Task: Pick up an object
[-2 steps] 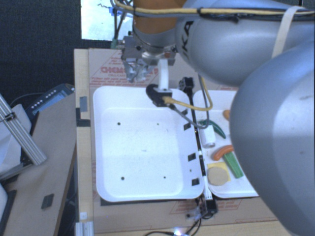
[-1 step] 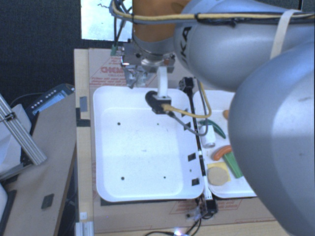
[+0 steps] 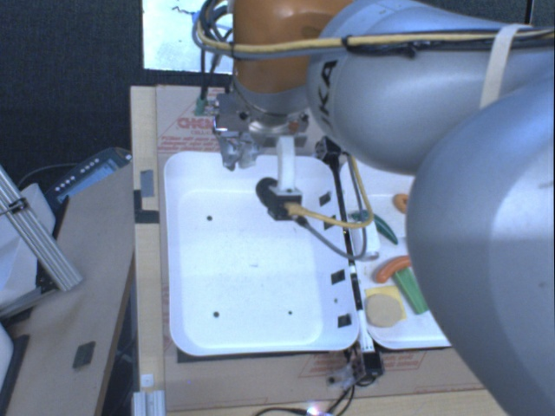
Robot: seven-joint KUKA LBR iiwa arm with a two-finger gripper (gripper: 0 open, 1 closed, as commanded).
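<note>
My gripper [image 3: 234, 156] hangs over the far rim of the left white bin [image 3: 199, 319], near its back edge. I see nothing held under it. The objects lie in the right bin [image 3: 408, 341], partly hidden by the arm: an orange carrot-like piece [image 3: 392, 269], a green stick [image 3: 413, 294] beside it, a tan round disc [image 3: 384, 308], a thin green piece [image 3: 385, 230] and a small orange item [image 3: 401, 202]. All of them are well to the right of the gripper.
The big grey arm covers most of the right bin and the upper right of the view. A black-marked divider [image 3: 347, 267] runs between the two bins. Metal rails [image 3: 35, 241] and a dark device [image 3: 91, 170] sit off the bench to the left.
</note>
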